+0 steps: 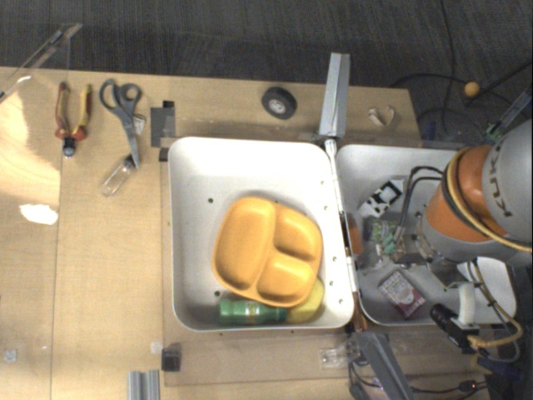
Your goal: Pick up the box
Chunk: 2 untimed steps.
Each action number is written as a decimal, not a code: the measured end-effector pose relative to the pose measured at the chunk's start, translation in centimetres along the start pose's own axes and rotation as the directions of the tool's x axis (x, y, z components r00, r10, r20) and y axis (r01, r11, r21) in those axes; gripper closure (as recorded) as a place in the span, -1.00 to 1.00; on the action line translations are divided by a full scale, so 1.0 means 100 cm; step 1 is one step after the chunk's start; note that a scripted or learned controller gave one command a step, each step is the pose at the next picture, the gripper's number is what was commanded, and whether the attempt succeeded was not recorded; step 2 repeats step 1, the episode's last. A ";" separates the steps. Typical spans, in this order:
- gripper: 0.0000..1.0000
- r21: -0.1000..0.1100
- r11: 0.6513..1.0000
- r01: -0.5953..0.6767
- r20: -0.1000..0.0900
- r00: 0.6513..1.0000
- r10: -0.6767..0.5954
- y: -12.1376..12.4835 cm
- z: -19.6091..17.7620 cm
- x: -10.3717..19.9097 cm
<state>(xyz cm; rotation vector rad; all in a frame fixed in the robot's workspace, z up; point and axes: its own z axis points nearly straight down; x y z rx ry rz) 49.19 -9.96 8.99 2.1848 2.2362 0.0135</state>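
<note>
The wooden surface carries two shallow white bins side by side. The left bin is the roomier one in view, and the right bin touches it along a shared rim near the middle of the picture. The grey arm with its orange band reaches in from the right and hangs over the right bin, covering much of it.

In the left bin lies a big yellow divided plate, tilted, with three compartments. Its lower edge rests over a green bottle lying on its side along the bin's near wall, and a yellowish-green round item peeks out just beside the plate's lower right corner.

In the right bin, the box, small with a dark reddish patterned face, lies flat near the bin's near wall, just below the arm's wrist. The end effector sits amid cables just above the box; how it stands, I cannot tell. A black-and-white item lies farther back in that bin.

On the surface beyond the bins lie scissors, red-handled pliers and a roll of dark tape.
</note>
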 end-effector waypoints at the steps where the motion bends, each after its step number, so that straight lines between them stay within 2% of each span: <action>1: -1.00 -0.001 0.990 -0.140 -0.003 0.990 0.140 0.001 0.000 -0.003; 2: -1.00 -0.001 0.990 -0.140 -0.003 0.990 0.140 0.001 0.000 -0.003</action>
